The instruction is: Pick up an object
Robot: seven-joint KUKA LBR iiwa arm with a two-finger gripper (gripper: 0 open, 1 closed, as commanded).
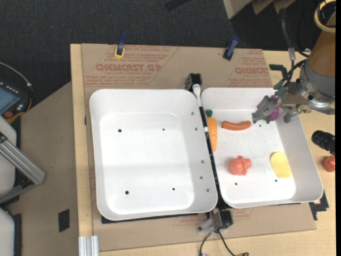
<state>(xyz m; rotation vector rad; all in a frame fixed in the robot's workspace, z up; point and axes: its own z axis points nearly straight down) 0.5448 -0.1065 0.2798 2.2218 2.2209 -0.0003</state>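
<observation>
Two shallow white bins sit side by side on a cardboard-covered surface (160, 63). The left bin (144, 105) shows bare white floor with a few small dark dots. The right bin (298, 159) holds the objects. An orange carrot (212, 132) lies lengthwise against the bin's left wall, its green tip pointing to the far side. Just right of it, toward the far half of the bin, an orange-red sausage (236, 125) lies crosswise. Nearer the front, a pink-red lumpy object (240, 165) sits near the middle of the bin floor, and a yellow object (280, 164) lies to its right, close to the right wall.

The arm reaches in from the right, and its end effector (275, 111) hangs over the far right part of the right bin, just right of the sausage. A small purple object (274, 111) shows between its fingers (263, 113), which are clamped on it; whether it is off the bin floor is unclear.

A blue-and-yellow clamp (120, 48) and a blue clamp (231, 47) grip the far edge of the cardboard.
</observation>
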